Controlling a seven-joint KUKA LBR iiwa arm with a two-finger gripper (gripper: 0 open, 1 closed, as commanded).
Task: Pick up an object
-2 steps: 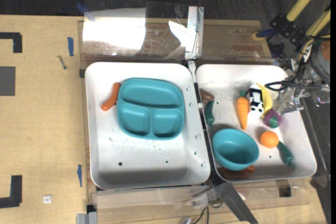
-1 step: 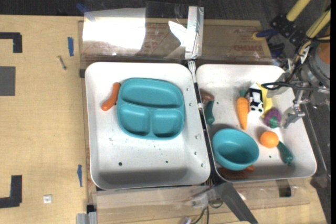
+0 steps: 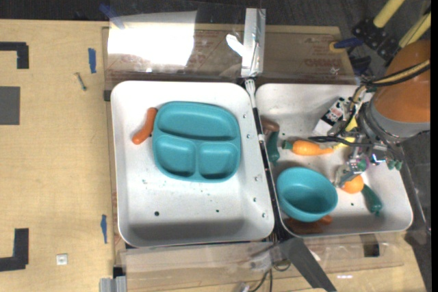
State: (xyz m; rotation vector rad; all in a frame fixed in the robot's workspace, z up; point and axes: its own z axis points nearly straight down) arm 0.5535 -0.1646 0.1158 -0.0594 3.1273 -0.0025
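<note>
Carrot-shaped toy (image 3: 309, 147), orange with a green end, lies in the right bin (image 3: 287, 98) a little right of centre frame, its long axis running nearly left to right with the green end toward the divider between the bins. My gripper (image 3: 356, 164) hangs over that bin's right half, low and to the right of the carrot's blunt orange end, so the thing nearest to hand along that line sits just up and left of me. Directly under the gripper is a small orange piece (image 3: 353, 183), which looks closer than the carrot, touching or almost touching the tool; I judge either could be the target. How far my jaws stand apart I cannot tell, because cables and wrist hardware crowd the spot, and I see nothing clearly clamped there. A teal bowl (image 3: 308, 193) sits low in the same bin, just left of the small orange piece, and a dark green stick-like item (image 3: 372, 200) lies to the lower right. Over in the left bin (image 3: 130, 215) a teal divided plate (image 3: 196, 140) rests with an orange sausage-like toy (image 3: 144, 126) beside its left edge, well apart from me. If I go for the carrot, my jaws should close across its short width, meaning top to bottom in the frame.
</note>
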